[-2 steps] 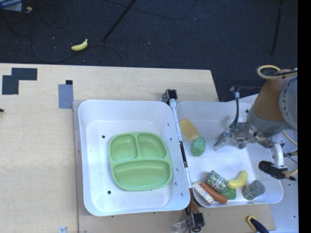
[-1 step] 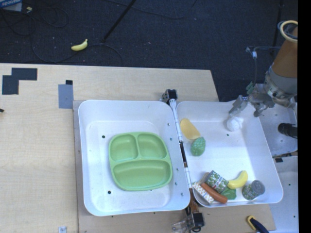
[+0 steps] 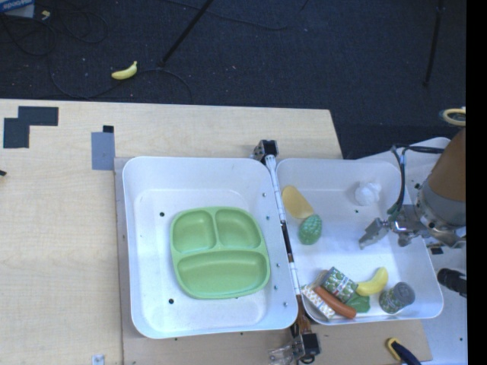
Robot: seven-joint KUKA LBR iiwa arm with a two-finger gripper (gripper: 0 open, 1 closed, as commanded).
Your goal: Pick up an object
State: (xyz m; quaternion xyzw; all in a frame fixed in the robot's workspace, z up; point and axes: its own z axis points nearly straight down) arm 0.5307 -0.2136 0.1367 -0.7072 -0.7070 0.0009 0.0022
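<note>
Hanging over the right bin [image 3: 415, 299], the hand [image 3: 373, 234] sits low near that bin's centre with its dark fingers pointing toward nine o'clock; they look close together with nothing between them, though from here I cannot tell for sure how wide they stand. The grey arm [image 3: 449, 192] comes in from three o'clock, its orange band just above the wrist.

No object has been lifted. The closest ones lie at nine o'clock from the hand: a green strawberry-like toy [image 3: 310, 229] and, touching it at eleven o'clock, a yellow cone-shaped piece [image 3: 296, 201]. A small white lump [image 3: 366, 194] rests at twelve o'clock from the hand, near the bin's far wall.

At six o'clock, along the near wall, a cluster sits together: a yellow banana [image 3: 373, 282], a grey round can [image 3: 396, 297] just beside it, a green printed packet [image 3: 338, 284], and a red-orange sausage shape [image 3: 334, 303] lying on a small white dish [image 3: 313, 304].

The left bin [image 3: 137, 204] holds a green divided tray [image 3: 220, 252] with three compartments, lying flat in the middle.

Both bins rest side by side on the pale wooden surface [image 3: 53, 234]. Beyond it, at eleven o'clock, another banana [image 3: 125, 71] lies on the dark floor [image 3: 266, 52] among black cables.
</note>
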